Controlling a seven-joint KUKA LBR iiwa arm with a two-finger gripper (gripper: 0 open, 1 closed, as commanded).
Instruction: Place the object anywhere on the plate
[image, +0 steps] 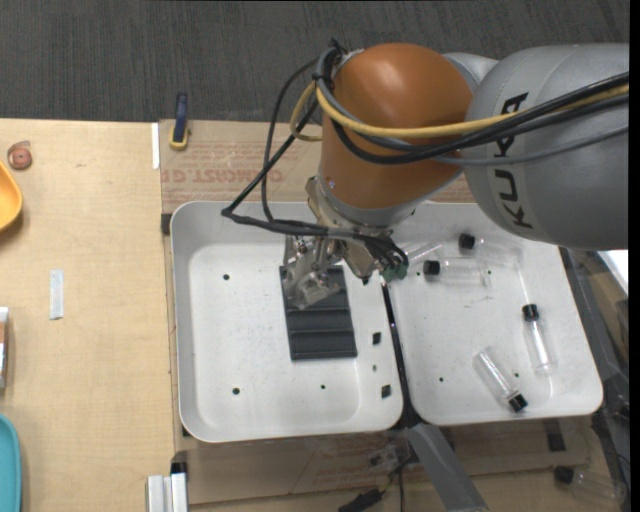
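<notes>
A dark ribbed rectangular plate (323, 333) lies flat in the left white bin (215, 400), near its right side. My gripper (308, 282) hangs from the big orange wrist directly over the plate's far end, close to or touching it. The wrist and cables hide much of the gripper, and I cannot make out anything in it. Three clear tubes with black caps lie in the right bin (570, 400): one (497, 378) near the front, one (537, 335) at the right, and one (455, 268) at the back.
Small black bits (386, 391) lie on the left bin's floor by the divider. A loose black cap (466, 241) sits at the back of the right bin. On the wooden bench to the left are an orange dish (6, 200) and a teal object (6, 465). A blue clip (180, 115) rests on the cardboard behind.
</notes>
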